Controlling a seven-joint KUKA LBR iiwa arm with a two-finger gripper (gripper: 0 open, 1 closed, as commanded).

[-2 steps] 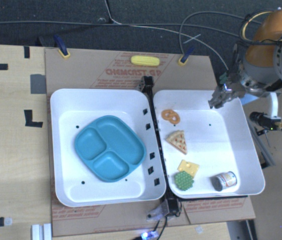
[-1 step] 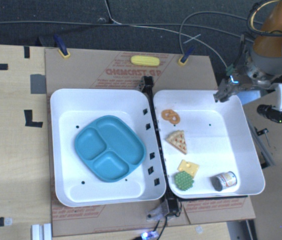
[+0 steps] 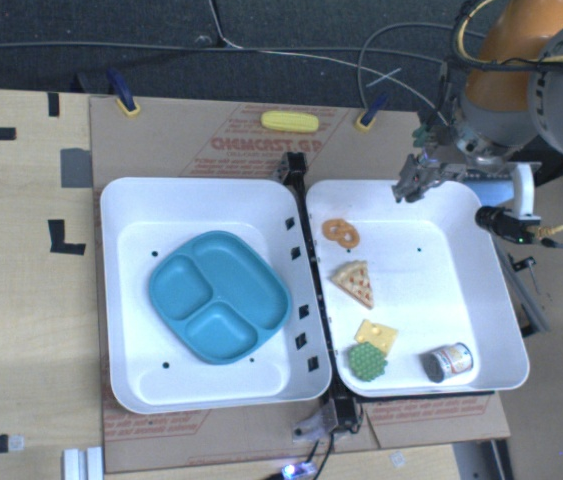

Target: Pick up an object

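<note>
Claw [image 3: 416, 183] up at the far right corner of the right white plastic bin [image 3: 481, 268], just above the bin's back rim. Hard to tell if open or shut, too small and dark; nothing seen held in it.

Five small things down in that bin, all nearer the camera than the claw. Closest to the claw: small brown pretzel [image 3: 341, 233], left of the claw and a bit forward, near the bin's left wall. Next, forward of the pretzel: orange pizza slice toy [image 3: 354, 284], long side slanting, point toward the bin's left wall. Farther forward: yellow cheese wedge [image 3: 376, 336], touching or nearly touching the bumpy green round toy [image 3: 367, 362] in front of it. Silver tin can [image 3: 448, 361] lying on its side near the bin's front right corner, long side running left to right, well apart from the claw.

Best guess for the next move: down and left toward the pretzel, the nearest thing. Lots of bare white floor around the middle of the right bin, so good room there. Pretzel close to the bin's left wall, so less room on that side. Can close to the front rim.

Blue plastic tray with three sections [image 3: 219, 296] alone in the left white bin [image 3: 121, 268]. Yellow banana-shaped toy [image 3: 289, 121] on the tabletop [image 3: 21, 268] behind both bins.
</note>
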